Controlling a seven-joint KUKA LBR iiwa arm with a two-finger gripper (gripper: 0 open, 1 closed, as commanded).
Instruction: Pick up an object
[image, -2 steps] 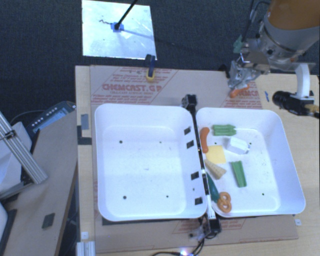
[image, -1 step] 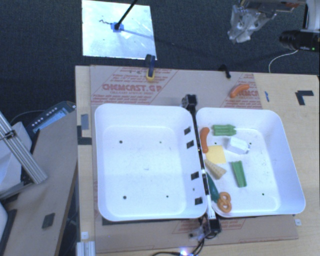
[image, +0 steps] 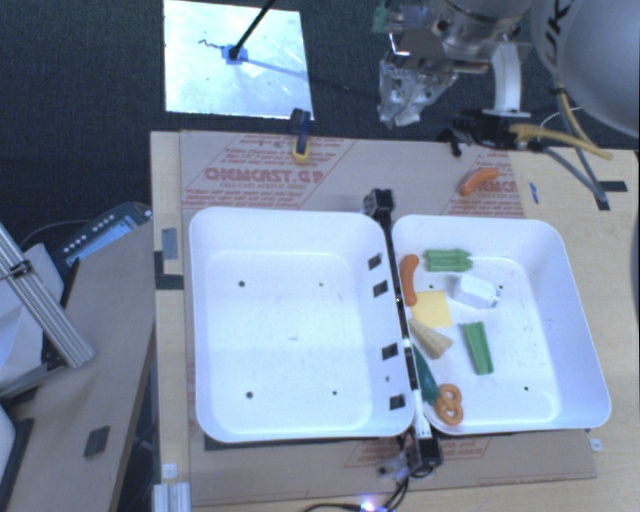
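Gripper (image: 403, 95) hangs above the surface beyond the right bin (image: 560, 260), fingers' gap unclear to us. Green stick (image: 477, 347) lies lengthwise, near-to-far, beside the yellow square (image: 433, 308).

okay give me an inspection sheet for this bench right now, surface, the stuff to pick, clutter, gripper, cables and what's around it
Surface: bench board bears the left bin and the right bin side by side.
Job's things: in the right bin lie a green piece, white block, yellow square, green stick, orange pretzel shape and orange strip.
Clutter: orange sausage shape on the board behind the right bin.
Grippers: gripper hangs above the bench's far edge, holding nothing seen.
Cables: yellow cables at far right.
Surroundings: shiny sheet beyond the bench.
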